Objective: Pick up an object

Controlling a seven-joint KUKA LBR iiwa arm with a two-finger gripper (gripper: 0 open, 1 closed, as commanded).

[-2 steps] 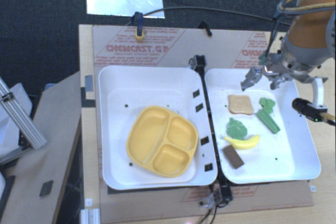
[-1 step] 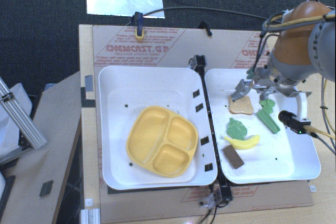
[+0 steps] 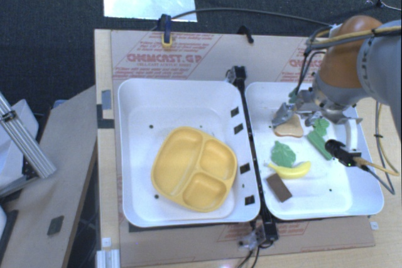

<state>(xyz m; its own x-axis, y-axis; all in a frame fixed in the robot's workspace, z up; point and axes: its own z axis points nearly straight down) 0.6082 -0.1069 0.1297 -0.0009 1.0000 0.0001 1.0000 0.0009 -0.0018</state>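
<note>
Grey metal hand [image 3: 286, 115] hangs low in the right bin [image 3: 361, 201], at the tan bread slice [image 3: 289, 129]. I cannot tell how its jaws stand. Nothing seems lifted yet; gripping and raising remain to do.

Two white bins sit side by side. The left bin [image 3: 135, 135] holds a yellow tray [image 3: 195, 168]. The right bin [image 3: 358, 198] holds a tan toast [image 3: 289, 128], a green leafy toy [image 3: 282, 153], a banana [image 3: 290, 170], a brown block [image 3: 278, 187] and a green stick [image 3: 318, 138]. The gripper [image 3: 295, 111] hangs just above the toast.
</note>
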